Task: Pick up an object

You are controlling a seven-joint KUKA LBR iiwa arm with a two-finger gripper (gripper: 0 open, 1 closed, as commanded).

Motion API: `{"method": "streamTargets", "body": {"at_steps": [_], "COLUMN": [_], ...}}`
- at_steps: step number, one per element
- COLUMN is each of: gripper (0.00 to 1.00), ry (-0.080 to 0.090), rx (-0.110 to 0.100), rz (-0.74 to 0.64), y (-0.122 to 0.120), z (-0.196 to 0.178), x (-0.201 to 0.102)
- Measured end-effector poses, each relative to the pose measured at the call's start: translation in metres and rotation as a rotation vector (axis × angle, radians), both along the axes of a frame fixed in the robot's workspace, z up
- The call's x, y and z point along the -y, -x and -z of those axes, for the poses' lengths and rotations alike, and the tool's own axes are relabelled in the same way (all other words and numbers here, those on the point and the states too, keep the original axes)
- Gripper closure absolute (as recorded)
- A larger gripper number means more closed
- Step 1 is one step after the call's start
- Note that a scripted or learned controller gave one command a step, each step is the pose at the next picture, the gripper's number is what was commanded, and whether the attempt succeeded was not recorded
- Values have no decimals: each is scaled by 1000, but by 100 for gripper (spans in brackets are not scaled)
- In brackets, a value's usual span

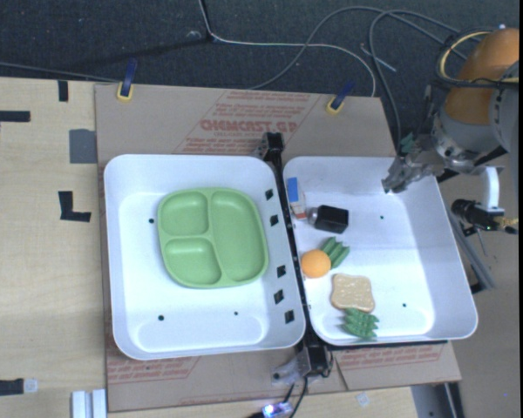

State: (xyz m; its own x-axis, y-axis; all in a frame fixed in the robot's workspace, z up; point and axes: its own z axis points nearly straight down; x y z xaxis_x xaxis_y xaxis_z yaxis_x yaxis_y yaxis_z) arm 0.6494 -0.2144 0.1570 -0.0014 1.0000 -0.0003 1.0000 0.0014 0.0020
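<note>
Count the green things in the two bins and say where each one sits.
3. A green plate lies in the left bin. In the right bin, one green piece sits beside the orange ball, and another below the bread. None looks hidden.

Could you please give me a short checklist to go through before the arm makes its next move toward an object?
1. End effector above the right white bin: ok.
2. End effector over a target: not ok, it hangs by the bin's upper right rim.
3. Small black block free on top: ok.
4. Orange ball apart from its neighbours: not ok, green toy leaves touch it.
5. Tan toy bread slice lying flat: ok.
6. Finger state: cannot tell.
</note>
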Motion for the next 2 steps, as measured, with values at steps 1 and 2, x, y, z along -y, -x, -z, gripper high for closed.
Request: {"method": "streamTargets", "body": {"at_steps": [1,2], "gripper": [100,100], "ry": [0,0], "rx": [1,-1], "rz": [0,0], "y": [2,7], "z": [-43,-86], "x": [-1,-5]}}
